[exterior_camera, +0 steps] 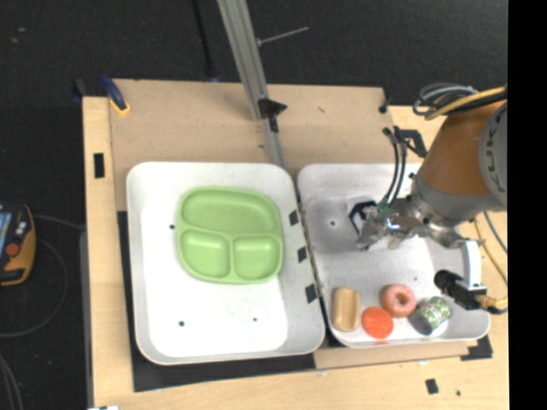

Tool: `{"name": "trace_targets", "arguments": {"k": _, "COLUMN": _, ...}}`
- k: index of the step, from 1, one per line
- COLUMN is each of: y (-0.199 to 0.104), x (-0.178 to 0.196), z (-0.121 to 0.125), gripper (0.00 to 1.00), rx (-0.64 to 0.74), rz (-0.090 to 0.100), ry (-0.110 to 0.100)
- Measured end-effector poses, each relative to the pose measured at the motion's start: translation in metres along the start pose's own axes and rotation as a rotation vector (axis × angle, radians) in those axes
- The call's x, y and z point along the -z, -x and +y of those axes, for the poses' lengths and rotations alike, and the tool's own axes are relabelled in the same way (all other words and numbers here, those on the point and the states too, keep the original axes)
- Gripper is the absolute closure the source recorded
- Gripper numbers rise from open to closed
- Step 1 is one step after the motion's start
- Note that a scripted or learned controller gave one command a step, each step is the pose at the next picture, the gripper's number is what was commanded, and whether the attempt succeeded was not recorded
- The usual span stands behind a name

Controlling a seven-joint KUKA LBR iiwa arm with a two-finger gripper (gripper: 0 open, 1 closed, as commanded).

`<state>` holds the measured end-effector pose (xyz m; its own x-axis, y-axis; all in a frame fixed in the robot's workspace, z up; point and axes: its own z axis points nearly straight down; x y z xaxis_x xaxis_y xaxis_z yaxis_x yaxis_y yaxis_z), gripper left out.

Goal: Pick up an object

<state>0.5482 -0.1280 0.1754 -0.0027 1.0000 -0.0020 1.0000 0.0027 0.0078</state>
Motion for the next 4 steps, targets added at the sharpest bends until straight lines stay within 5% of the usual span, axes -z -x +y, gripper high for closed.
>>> {"name": "trace_targets", "arguments": {"k": 2, "y": 0.01, "x": 0.09, "z": -0.001, "gripper": 1.0, "rx": 0.001, "rz": 0.0, "ry": -0.003}}
{"name": "trace_targets", "arguments": {"k": 4, "y": -0.086, "x": 0.089, "z": 0.045, "gripper": 1.0, "rx": 0.004, "rz": 0.003, "ry": -0.006}}
